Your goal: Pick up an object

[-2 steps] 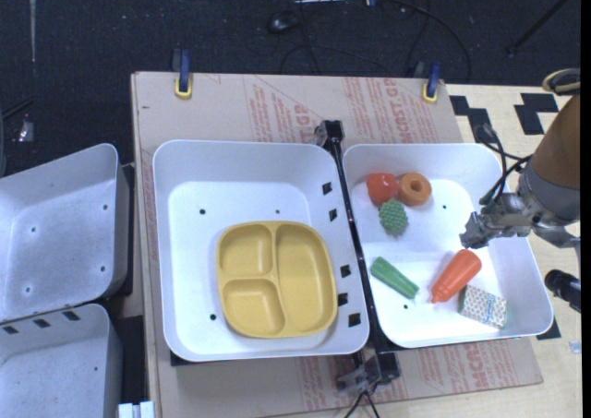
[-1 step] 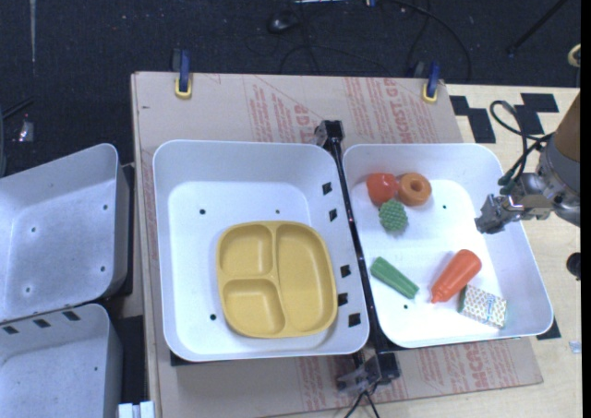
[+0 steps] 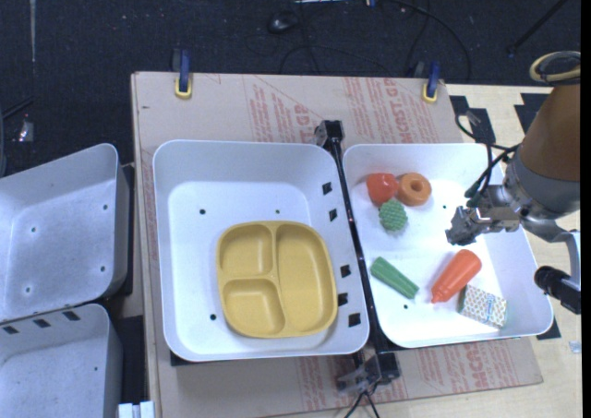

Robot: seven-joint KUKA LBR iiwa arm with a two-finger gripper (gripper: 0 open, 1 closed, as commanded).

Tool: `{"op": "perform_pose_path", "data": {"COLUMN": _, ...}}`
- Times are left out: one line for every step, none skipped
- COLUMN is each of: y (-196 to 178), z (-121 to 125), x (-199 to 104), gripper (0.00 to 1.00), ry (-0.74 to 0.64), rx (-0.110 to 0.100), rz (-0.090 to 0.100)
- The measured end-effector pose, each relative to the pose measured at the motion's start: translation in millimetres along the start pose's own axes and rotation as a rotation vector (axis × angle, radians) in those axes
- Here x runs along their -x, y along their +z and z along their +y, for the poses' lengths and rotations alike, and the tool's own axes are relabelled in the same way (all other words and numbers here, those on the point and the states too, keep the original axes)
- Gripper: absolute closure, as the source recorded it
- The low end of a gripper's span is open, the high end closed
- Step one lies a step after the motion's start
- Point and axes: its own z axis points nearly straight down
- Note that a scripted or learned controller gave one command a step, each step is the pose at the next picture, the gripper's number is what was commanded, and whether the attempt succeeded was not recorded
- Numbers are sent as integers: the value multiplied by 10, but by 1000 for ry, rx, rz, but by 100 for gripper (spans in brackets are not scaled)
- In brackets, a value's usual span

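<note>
**Tool above the orange carrot in the right bin**

The dark tool (image 3: 464, 225) hangs over the right shallow white plastic bin (image 3: 443, 331), just above the tapered orange toy carrot (image 3: 456, 276); whether it is spread or pressed together I cannot tell. Near the carrot lie a green stick-shaped block (image 3: 394, 278), a patterned packet (image 3: 484, 305), a knobbly green ball (image 3: 393, 216), a red rounded piece (image 3: 380, 187) and an orange ring (image 3: 415, 189). The left white bin (image 3: 185, 185) holds a smooth yellow three-part tray (image 3: 276, 278). Bare floor shows around the carrot.

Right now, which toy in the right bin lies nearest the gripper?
The orange carrot, just below the gripper; the green cucumber, doughnut and the rest lie farther left.
</note>
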Motion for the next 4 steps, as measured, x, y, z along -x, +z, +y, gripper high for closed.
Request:
{"op": "perform_pose_path", "data": {"y": -99, "z": -48, "x": -541, "gripper": 100, "ry": -2, "rx": 2, "rz": 0}}
{"op": "perform_pose_path", "data": {"y": -122, "z": -149, "x": -1099, "gripper": 100, "ry": -2, "rx": 0, "rz": 0}}
{"op": "perform_pose_path", "data": {"y": -174, "z": -161, "x": -1689, "gripper": 100, "ry": -2, "rx": 2, "rz": 0}}
{"op": "perform_pose_path", "data": {"y": -200, "z": -187, "x": -2230, "gripper": 100, "ry": 0, "rx": 2, "rz": -1}}
